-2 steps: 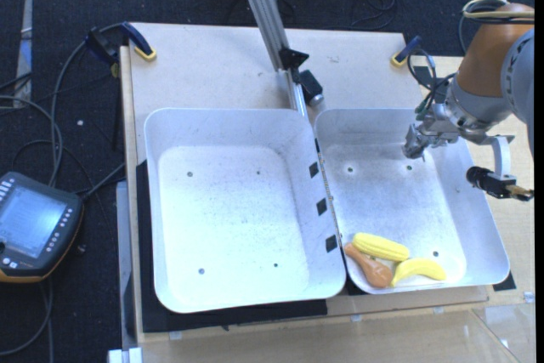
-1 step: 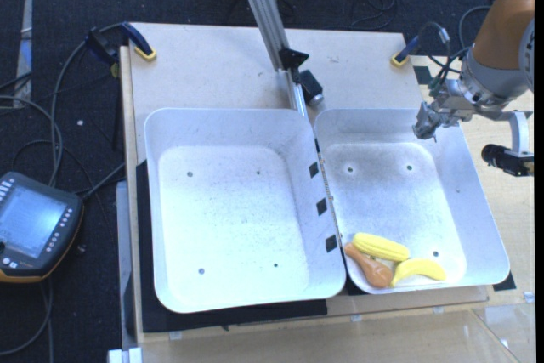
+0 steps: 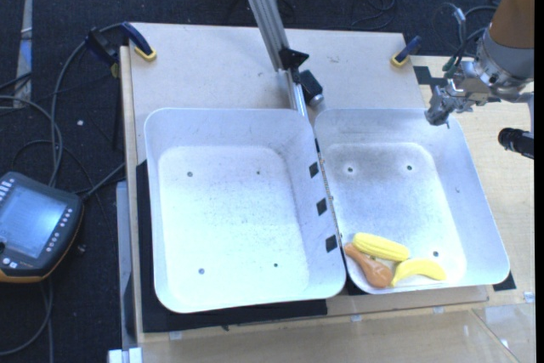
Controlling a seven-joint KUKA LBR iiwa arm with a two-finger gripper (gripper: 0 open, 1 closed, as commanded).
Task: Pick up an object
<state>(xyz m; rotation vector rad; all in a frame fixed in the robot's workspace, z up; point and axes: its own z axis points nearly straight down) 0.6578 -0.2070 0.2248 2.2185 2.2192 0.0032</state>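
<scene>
The hand (image 3: 439, 112) hangs over the right bin's (image 3: 476, 183) far right rim; I cannot tell its opening. The toys, a corn cob (image 3: 381, 246), banana (image 3: 419, 270) and carrot (image 3: 370, 265), lie well apart at the near edge.

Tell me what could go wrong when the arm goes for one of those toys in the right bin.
1. The yellow corn, yellow banana and orange piece lie touching in a tight cluster, so the fingers may land between them and knock them apart instead of grasping one.
2. They sit in the near corner of the right bin, close to its rim, which may block a finger.
3. The gripper hovers at the bin's far edge, so it has a long way across the bin to travel.
</scene>
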